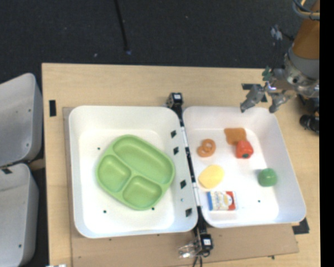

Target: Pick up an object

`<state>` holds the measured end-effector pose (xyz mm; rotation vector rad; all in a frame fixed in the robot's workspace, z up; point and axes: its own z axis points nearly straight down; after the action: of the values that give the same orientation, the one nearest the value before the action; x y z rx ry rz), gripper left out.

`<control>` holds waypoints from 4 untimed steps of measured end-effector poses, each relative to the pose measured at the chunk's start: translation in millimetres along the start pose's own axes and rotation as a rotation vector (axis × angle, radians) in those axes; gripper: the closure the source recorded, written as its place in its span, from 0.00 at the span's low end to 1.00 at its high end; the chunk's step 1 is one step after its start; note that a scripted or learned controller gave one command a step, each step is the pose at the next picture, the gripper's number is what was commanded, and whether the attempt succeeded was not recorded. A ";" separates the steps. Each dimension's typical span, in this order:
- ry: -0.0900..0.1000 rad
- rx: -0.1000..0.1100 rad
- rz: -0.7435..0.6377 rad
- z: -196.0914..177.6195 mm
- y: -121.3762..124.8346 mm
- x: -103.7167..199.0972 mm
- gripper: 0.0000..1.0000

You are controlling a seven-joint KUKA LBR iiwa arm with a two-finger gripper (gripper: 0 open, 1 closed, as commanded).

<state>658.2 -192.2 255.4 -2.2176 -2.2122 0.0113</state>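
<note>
My gripper [261, 101] hangs open above the far right corner of the right bin [278, 149], with nothing between its fingers. Inside that bin lie an orange ring [206, 147], an orange-brown block [234, 134], a red pepper [244, 149], a yellow lemon-like piece [211, 176], a green round piece [268, 177] and a small white carton with a red and blue label [220, 200]. The block and pepper are the nearest to the gripper, a little below and to its left.
The left bin [80, 149] holds a green divided plate [134, 172]. A hinge strip with black clips [185, 166] runs between the bins. The wooden bench [128, 82] borders both bins, and grey chair backs [11, 121] stand at the left.
</note>
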 end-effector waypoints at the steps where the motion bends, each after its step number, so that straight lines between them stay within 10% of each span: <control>1: -0.002 -0.014 -0.003 -8.8 2.1 0.7 0.00; 4: -0.004 -0.010 -0.004 156.4 -0.7 3.5 0.00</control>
<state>655.8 -188.4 99.0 -2.2203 -2.2234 0.0044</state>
